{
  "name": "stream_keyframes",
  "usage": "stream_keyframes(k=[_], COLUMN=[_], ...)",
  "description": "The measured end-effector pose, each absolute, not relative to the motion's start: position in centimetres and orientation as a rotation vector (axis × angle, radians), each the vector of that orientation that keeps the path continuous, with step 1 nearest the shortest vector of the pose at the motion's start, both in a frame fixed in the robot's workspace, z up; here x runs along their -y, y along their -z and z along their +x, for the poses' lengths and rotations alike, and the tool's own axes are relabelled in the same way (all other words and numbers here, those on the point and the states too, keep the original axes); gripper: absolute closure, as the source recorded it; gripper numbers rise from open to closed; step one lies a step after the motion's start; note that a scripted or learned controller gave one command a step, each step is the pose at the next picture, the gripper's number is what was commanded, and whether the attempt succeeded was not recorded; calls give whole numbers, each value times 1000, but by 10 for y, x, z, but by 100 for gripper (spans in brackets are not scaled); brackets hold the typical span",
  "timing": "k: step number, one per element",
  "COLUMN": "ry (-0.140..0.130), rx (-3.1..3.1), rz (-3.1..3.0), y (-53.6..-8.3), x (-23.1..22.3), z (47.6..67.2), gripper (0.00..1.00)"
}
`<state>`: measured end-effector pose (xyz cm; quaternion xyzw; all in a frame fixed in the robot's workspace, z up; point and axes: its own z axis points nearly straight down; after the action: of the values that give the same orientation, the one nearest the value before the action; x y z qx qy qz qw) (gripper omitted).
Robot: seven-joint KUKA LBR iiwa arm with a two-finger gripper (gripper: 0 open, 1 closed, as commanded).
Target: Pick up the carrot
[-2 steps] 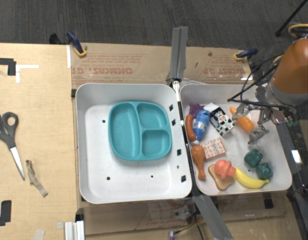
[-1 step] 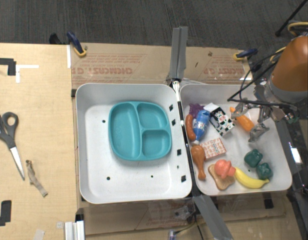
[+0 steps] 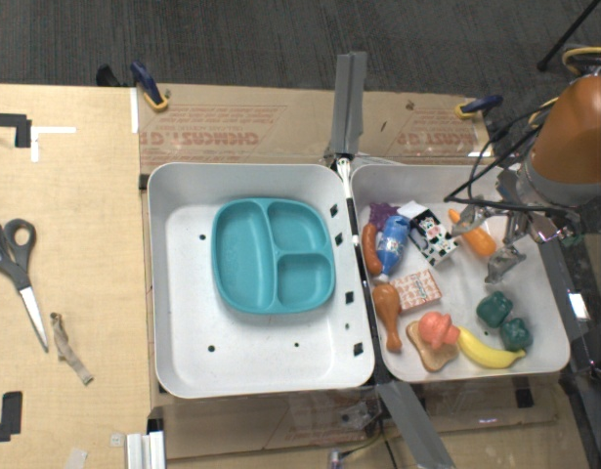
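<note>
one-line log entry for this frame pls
task: pick up carrot | hand: over right bin, near the carrot | grasp: not confirmed | left bin: teal divided plate

Bench [image 3: 65, 291] bears two bins [image 3: 168, 291]; scissors [image 3: 21, 272]

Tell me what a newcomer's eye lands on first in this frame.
Probably the teal divided plate, alone in the left bin. Next, the bright clutter in the right bin: a banana near the front, and the orange carrot at the back beside the arm's pincer.
</note>
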<state>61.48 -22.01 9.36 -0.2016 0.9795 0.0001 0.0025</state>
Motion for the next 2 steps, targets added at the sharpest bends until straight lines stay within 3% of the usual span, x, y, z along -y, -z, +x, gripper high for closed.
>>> stream_keyframes(k=[2], ry=[-1], rx=[-3104], rz=[-455], y=[-93], x=[222], z=[614], gripper=[0])
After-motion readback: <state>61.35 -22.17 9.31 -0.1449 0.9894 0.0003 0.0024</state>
